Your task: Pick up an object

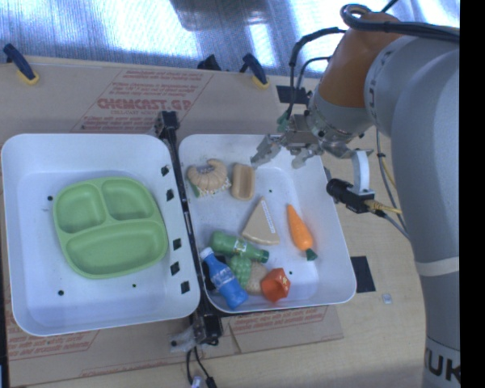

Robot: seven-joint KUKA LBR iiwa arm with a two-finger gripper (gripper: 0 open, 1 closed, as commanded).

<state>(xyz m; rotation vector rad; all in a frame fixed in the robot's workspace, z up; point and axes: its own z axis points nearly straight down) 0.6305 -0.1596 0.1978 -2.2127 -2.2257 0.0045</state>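
The right bin (pixel 327 217) holds several toy foods: a tan croissant (pixel 208 176), a beige bread piece (pixel 242 181), a sandwich wedge (pixel 262 225), an orange carrot (pixel 300 229), a green bottle (pixel 238 246), a blue bottle (pixel 224 276) and a small red piece (pixel 276 284). My gripper (pixel 284 153) hangs over the bin's far edge, above and right of the bread piece. Its two fingers stand spread apart with nothing between them.
The left bin (pixel 32 297) carries a green divided plate (pixel 110 225). A black clip (pixel 168 122) sits between the bins at the back. Cardboard (pixel 137 95) lies under both bins, and cables trail off the arm at the right.
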